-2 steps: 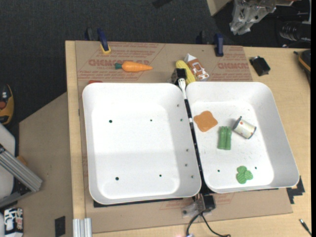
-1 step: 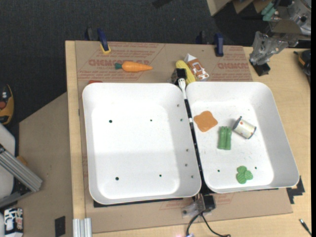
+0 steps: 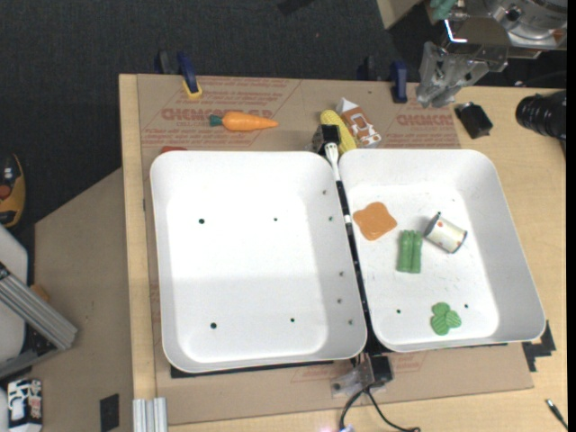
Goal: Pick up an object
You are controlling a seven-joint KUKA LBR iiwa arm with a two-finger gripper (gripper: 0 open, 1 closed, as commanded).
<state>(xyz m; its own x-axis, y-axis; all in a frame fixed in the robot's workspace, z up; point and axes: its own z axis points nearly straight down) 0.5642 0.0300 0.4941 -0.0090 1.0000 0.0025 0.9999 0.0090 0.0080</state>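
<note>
Camera view, bench with two shallow white bins side by side. Left bin (image 3: 243,349): bare white floor with small dark dots. Right bin (image 3: 490,187): four items. Orange flat piece (image 3: 374,220) near the left wall of that bin, toward the middle. Green ridged block (image 3: 409,252) just right of and nearer than the orange piece, standing apart from it. Small white can (image 3: 445,234) lying on its side just right of the green block, close but not clearly touching. Green leafy piece (image 3: 444,319) at the near edge of the bin, well apart from the others.

On the cardboard beyond the bins: toy carrot (image 3: 244,122) on the far left; yellow item (image 3: 337,126) and a small orange-and-white carton (image 3: 361,127) at the far end of the seam between the bins. Blue clamp (image 3: 189,77) and a second blue clamp (image 3: 399,79) on the far edge of the board.

Gripper (image 3: 438,86): at the far right, above the board's far edge, outside the right bin and well apart from every item in it. Whether its jaws are released or clenched cannot be told; nothing shows between them.
</note>
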